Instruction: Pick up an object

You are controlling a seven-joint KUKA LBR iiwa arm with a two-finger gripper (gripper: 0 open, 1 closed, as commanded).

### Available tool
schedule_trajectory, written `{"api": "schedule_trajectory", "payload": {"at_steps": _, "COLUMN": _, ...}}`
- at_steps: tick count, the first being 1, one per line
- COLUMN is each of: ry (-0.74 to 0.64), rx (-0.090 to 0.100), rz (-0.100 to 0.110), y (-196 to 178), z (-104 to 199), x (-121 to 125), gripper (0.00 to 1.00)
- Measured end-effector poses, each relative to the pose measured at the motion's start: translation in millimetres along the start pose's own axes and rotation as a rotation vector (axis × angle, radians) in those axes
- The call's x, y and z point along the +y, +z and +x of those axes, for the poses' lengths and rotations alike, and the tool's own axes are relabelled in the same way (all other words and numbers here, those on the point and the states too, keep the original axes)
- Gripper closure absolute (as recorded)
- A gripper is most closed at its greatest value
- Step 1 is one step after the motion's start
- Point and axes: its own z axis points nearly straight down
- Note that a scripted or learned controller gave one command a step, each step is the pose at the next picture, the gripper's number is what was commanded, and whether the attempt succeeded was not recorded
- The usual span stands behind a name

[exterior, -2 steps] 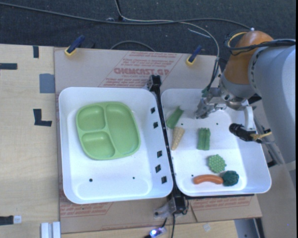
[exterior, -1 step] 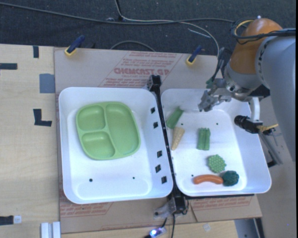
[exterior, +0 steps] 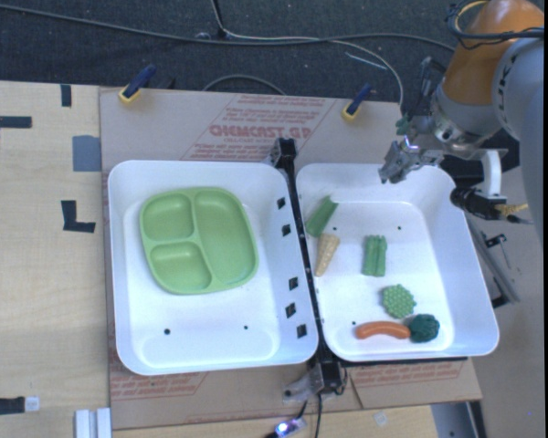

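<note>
Bench [exterior: 36, 245]: pale wood surface, black tape marks at the left, brown cardboard sheet under both bins, held by two blue-and-yellow clamps at its far edge.
Arm [exterior: 493, 53]: grey, orange band above the wrist, reaching in from the right, wrist over the far right corner of the right bin.
Left bin [exterior: 128, 336]: shallow, white, touching the right bin along a black clipped seam.
Right bin [exterior: 461, 272]: shallow, white, holding six small food-shaped objects.
Green plate [exterior: 198, 240]: three compartments, lying flat in the upper half of the left bin.
Gripper [exterior: 395, 169]: hanging over the far rim of the right bin, well apart from every object; fingers too small and dark to judge, so cannot tell whether apart or together; nothing seen between them.
Green pod [exterior: 321, 215]: long, slanted, near the bin's left wall, just above the cone.
Pale cone [exterior: 326, 253]: cream-coloured, point toward the near side, beside the seam.
Green stalk [exterior: 374, 255]: short, ribbed, upright in the view, middle of the right bin.
Orange sausage [exterior: 382, 331]: lying across near the front wall, right end touching the broccoli.
Bumpy green round [exterior: 398, 300]: just above the sausage.
Dark broccoli [exterior: 425, 328]: near front right corner.
</note>
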Motion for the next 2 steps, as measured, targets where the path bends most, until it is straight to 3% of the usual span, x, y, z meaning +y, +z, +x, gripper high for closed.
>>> {"api": "schedule_trajectory", "payload": {"at_steps": 1, "ry": 0.001, "rx": 0.000, "rz": 0.002, "y": -51, "z": -6, "x": -6, "gripper": 1.00}}
{"api": "schedule_trajectory", "payload": {"at_steps": 2, "ry": -0.005, "rx": 0.003, "rz": 0.008, "y": -46, "z": 58, "x": -12, "gripper": 1.00}}
